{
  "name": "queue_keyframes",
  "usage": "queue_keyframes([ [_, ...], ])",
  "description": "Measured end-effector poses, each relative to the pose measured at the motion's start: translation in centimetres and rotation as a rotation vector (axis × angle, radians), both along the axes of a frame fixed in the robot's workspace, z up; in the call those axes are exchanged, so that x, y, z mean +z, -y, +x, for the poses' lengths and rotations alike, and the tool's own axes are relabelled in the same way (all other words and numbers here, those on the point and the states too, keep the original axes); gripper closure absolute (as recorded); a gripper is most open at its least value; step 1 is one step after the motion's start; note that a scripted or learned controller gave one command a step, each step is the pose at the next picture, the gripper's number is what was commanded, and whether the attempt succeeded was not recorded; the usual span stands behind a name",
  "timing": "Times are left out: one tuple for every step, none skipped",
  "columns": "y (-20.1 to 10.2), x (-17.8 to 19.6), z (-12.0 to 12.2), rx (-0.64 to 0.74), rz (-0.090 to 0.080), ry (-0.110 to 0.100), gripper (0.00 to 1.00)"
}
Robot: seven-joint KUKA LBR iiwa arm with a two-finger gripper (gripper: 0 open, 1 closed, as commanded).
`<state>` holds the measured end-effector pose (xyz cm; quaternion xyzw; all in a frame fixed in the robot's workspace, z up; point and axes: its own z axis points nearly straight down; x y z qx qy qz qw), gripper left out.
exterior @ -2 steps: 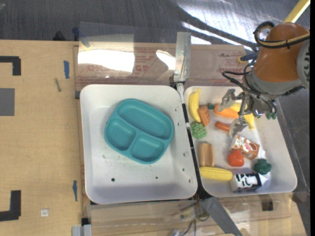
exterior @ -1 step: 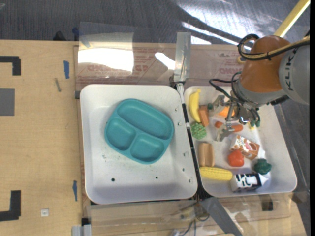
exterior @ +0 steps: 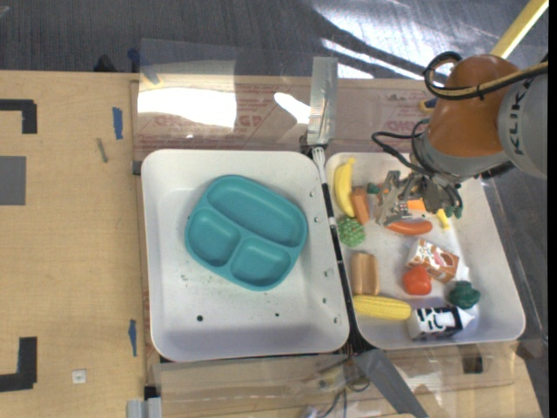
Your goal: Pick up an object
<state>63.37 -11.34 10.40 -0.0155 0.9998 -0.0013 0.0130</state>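
Right of frame: the metal pincer (exterior: 407, 200) hangs low in the right white bin (exterior: 505, 268); whether it is released or clenched cannot be told. Beneath it lies a glossy orange carrot (exterior: 409, 227), tapered, among small plastic foods: curved yellow banana (exterior: 344, 186), ridged corn cob (exterior: 381, 306), round red tomato (exterior: 417, 279). Left bin (exterior: 165, 259): smooth teal divided plate (exterior: 247, 231).

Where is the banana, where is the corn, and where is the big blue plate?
banana (exterior: 344, 185): camera view, on the middle of its curved yellow body.
corn (exterior: 380, 306): camera view, on the middle of the yellow cob.
blue plate (exterior: 246, 231): camera view, on the ridge where its three compartments meet.
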Motion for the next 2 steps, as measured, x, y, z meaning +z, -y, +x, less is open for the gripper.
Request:
queue_keyframes([
  [-6.5, 11.1, 0.7, -0.156, 0.007, -0.009, 1.0],
  [-9.1, 17.0, 2.7, -0.444, 0.01, -0.012, 1.0],
])
